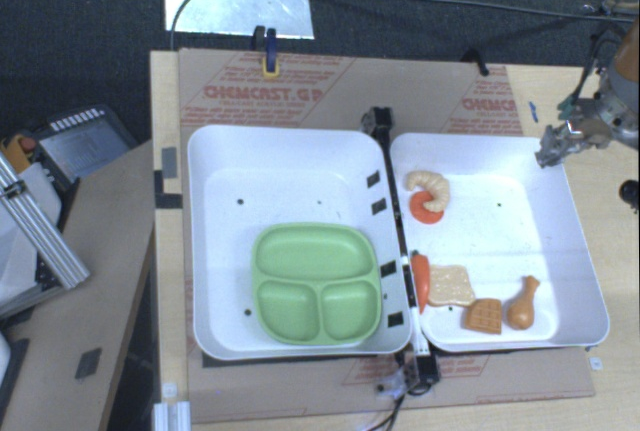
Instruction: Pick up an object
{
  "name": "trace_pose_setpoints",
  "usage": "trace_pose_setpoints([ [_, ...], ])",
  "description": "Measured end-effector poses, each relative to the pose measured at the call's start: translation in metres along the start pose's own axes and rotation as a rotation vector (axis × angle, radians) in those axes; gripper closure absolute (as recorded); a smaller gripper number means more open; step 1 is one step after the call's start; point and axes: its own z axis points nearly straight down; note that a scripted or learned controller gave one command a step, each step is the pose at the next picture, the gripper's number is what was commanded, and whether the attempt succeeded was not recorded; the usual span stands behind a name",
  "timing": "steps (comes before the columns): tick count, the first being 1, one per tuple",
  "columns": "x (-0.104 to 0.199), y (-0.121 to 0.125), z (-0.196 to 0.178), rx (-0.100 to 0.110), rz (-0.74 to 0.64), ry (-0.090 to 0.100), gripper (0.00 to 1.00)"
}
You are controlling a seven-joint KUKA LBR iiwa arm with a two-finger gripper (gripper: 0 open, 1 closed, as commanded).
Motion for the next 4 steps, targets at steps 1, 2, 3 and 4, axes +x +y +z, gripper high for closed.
trace_pose_setpoints([
  [1,0.008,0.008,-0.057,-0.001,-0.002,0.0,1.0],
  [2,0.063,0.002,-0.058,0.004,-0.005,0.003,1.0],
  [3,0.114,-0.018,-0.043,0.007,-0.004,0.003,1.0],
  [4,0.16,-0.018,-0.038,0.005,-0.005,0.003,1.0],
])
